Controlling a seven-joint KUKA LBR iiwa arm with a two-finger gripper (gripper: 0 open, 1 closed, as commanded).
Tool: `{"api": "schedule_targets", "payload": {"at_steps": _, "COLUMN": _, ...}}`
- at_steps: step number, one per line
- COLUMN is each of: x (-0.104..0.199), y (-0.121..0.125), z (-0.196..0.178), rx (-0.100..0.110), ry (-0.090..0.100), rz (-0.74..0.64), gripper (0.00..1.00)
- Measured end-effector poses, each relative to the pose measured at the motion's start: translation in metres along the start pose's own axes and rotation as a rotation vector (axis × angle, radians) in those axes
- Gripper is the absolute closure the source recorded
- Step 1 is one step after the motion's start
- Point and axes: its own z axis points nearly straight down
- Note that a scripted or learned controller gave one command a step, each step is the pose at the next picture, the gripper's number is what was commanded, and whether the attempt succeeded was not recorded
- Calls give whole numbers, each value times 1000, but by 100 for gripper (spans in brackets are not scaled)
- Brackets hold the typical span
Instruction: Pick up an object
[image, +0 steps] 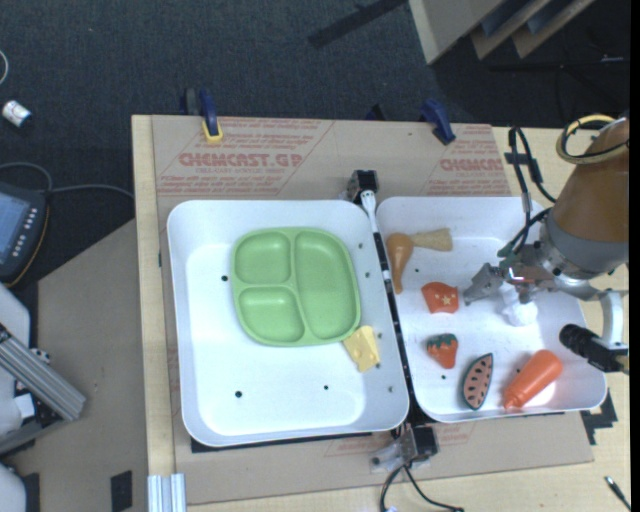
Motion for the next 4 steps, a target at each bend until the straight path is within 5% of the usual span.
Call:
{"api": "schedule_targets", "payload": {"at_steps": 1, "x": 1, "y": 2, "z": 48, "rx": -8, "ry": 3, "rz": -1, "gripper": 0}}
{"api": "schedule_targets", "payload": {"at_steps": 2, "x": -1, "y": 3, "z": 36, "rx": -15, "ry": -3, "rz": 0, "gripper": 100}}
{"api": "schedule_targets", "payload": {"at_steps": 4, "x": -7, "y": 7, "z": -75, "rx": -16, "ry": -5, "rz": -2, "gripper": 100}}
